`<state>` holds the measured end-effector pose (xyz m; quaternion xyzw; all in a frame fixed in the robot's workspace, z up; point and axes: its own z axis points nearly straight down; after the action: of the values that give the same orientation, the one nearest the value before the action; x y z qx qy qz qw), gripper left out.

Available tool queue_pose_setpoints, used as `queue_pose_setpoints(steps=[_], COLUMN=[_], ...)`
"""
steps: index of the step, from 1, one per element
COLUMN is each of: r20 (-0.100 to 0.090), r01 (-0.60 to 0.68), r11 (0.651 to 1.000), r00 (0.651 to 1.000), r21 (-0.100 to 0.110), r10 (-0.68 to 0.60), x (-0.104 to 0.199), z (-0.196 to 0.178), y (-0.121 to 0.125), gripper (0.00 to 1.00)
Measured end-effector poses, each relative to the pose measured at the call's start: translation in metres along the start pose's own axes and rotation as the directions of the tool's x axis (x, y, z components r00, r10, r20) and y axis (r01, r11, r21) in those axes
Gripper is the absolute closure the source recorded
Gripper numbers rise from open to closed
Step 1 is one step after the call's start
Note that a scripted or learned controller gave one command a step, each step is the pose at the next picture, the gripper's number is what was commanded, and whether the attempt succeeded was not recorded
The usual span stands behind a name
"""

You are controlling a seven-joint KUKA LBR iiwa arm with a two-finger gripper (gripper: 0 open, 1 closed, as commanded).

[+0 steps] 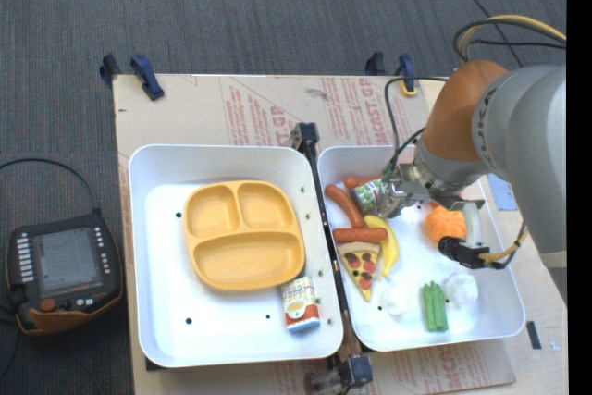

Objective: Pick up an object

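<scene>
From the overhead camera, red lettering runs across the cardboard sheet under the bins, too skewed to read; the small carton in the left bin bears print too fine to make out. That carton stands just beside the yellow divided plate, with bare floor along the bin's near edge. In the right bin, the gripper hovers at a green-and-white wrapped item (whether its jaws are spread, I cannot tell). Sausages, a banana and a pizza slice crowd the left wall; green beans lie nearer the front.
</scene>
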<state>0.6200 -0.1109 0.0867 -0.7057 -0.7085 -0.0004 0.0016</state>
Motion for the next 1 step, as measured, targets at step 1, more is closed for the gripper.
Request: queue_pose_setpoints(steps=[1], r20=[0.002], r01=[-0.001], r11=[1.000], r00=[1.000], r21=[0.001], r10=[0.001], x=[-0.0016], z=[0.0002], y=[-0.0005], gripper=[0.00])
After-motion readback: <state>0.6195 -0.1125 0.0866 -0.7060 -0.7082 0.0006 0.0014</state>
